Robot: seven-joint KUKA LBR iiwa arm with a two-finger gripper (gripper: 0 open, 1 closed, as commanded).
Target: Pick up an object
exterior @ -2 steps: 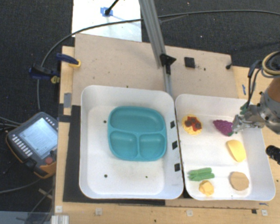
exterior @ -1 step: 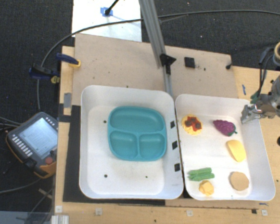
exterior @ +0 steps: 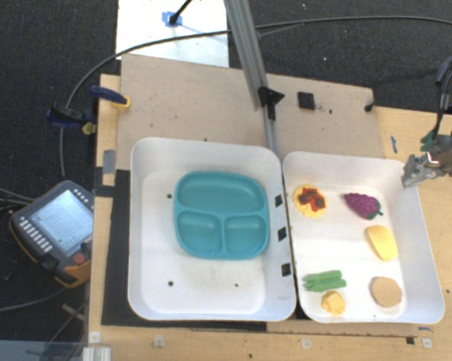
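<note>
Hand (exterior: 413,173), grip state impossible to tell, hovers at the right bin's (exterior: 430,262) far corner; best descend squarely over the purple grapes (exterior: 362,204) nearby

Bright, even overhead light; soft shadows, slight blur.
</note>
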